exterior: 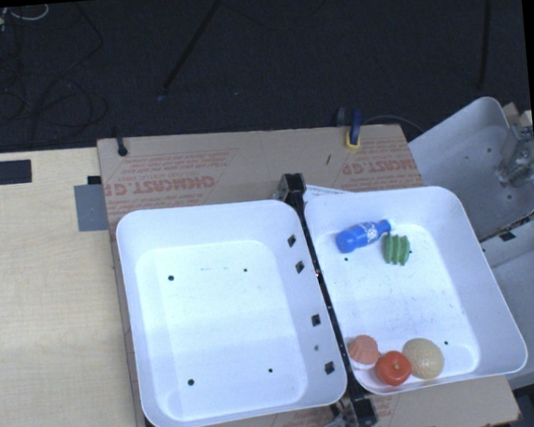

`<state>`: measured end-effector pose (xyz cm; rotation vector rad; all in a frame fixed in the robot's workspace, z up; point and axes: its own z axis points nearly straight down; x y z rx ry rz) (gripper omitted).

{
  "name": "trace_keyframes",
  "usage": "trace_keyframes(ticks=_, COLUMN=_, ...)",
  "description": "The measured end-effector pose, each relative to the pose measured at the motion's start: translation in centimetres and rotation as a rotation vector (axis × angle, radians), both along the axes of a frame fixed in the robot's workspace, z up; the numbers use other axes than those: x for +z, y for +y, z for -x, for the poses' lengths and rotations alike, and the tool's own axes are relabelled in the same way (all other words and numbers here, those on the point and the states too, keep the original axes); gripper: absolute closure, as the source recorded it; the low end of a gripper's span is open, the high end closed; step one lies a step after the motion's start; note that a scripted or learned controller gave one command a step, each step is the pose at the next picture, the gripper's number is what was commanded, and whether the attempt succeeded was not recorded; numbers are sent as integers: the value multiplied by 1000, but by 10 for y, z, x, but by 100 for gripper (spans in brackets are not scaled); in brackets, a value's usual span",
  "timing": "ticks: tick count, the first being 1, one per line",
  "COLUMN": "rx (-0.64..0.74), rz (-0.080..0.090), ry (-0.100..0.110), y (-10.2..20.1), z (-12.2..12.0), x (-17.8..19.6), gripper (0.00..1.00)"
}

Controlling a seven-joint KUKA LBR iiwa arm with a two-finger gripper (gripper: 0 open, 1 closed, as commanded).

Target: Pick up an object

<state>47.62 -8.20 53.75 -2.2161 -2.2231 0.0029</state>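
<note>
The right bin (457, 236) holds several objects. A blue bottle (361, 235) lies on its side near the bin's back, with a small green ridged piece (397, 249) just to its right. At the front edge sit a pale pink round piece (362, 350), a red tomato-like ball (393, 368) and a tan round bun-like object (424, 357), close together.
The left bin (141, 267) stands beside the right one, joined by a black divider strip (313, 278). Both rest on a cardboard sheet (207, 171) on a wooden bench (43, 323). A grey metal plate (473, 155) lies at the right. A blue and yellow clamp (354, 129) grips the cardboard's back edge.
</note>
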Motion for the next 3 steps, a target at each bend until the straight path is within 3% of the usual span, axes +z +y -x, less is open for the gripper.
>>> trace_keyframes(ticks=1, rx=1, rz=0, ry=1, y=32, z=0, x=0, gripper=100)
trace_keyframes(ticks=2, rx=-1, rz=0, ry=1, y=33, z=0, x=0, gripper=100)
trace_keyframes(ticks=3, rx=-9, rz=2, ry=-1, y=-28, z=1, x=0, gripper=100)
